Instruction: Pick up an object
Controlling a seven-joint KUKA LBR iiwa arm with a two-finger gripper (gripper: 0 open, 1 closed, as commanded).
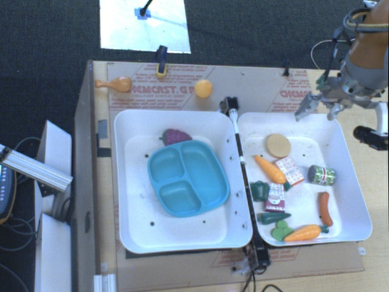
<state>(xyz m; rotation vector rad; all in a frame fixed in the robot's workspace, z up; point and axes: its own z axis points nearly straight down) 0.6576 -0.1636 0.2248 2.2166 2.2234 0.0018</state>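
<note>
Two white bins sit side by side on the counter; the right bin holds the loose objects. Two carrots lie there: one runs on a slant, tip toward the upper left, the other lies near the front rim, almost level, tip to the right. One sausage lies nearly upright in the view. One green can lies on its side, long axis left to right; its label is too small to read. One round tan disc, two small cartons with unreadable print, and a few green pieces complete it. The left bin holds one blue divided tray and one purple item. Cardboard beneath reads "DEMCAST". The gripper hangs above the right bin's far rim, fingers spread apart, with nothing between them
</note>
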